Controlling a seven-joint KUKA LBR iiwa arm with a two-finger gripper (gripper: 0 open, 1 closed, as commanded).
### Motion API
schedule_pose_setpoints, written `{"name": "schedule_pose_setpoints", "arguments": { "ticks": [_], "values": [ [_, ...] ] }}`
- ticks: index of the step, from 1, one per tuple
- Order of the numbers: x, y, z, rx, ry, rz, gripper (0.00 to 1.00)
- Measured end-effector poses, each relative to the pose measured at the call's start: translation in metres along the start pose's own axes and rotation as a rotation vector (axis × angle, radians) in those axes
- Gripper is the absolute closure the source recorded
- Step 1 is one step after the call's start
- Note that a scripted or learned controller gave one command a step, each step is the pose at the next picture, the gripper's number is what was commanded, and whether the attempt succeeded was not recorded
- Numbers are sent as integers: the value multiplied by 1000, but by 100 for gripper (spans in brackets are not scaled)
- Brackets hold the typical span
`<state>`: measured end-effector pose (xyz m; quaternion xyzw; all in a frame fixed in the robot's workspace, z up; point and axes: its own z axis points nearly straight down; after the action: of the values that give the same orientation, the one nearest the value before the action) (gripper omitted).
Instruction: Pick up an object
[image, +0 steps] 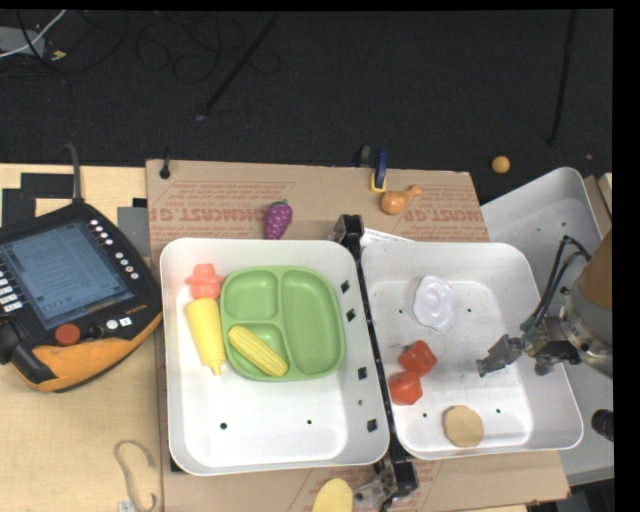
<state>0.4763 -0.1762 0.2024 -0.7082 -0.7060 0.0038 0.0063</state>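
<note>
**Gripper low at the right bin's 3 o'clock edge, nothing between its fingers**

Clutter fills both bins. The left bin (200, 440) carries a green divided plate (283, 320) with a toy corn cob (258, 350) in its 7 o'clock compartment; a yellow bottle-shaped toy (206, 333) lies just beside the plate at 9 o'clock, with a pink piece (203, 281) touching its upper end. On the cardboard beyond the bins sit a purple grape cluster (278, 219) and a small orange gourd (396, 199). A teach pendant (70, 290) rests well apart at the far 9 o'clock side.

In the right bin (500, 262), a red toy (411, 372), lumpy and in two joined chunks, lies near the centre. A crumpled clear-white wrapper (434, 301) sits at 12 o'clock from it, and a round tan cookie-like disc (463, 425) at 5 o'clock. The gripper (497, 358) is at 3 o'clock from the red toy, apart from it, with bare bin floor between. Whether its dark fingers are spread or closed cannot be told.
</note>
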Motion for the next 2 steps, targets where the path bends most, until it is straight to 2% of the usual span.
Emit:
{"name": "schedule_pose_setpoints", "arguments": {
  "ticks": [1, 2],
  "values": [
    [0, 3, -6, -12, -2, -2, 0],
    [6, 4, 38, -8, -1, -6, 0]
  ]
}}
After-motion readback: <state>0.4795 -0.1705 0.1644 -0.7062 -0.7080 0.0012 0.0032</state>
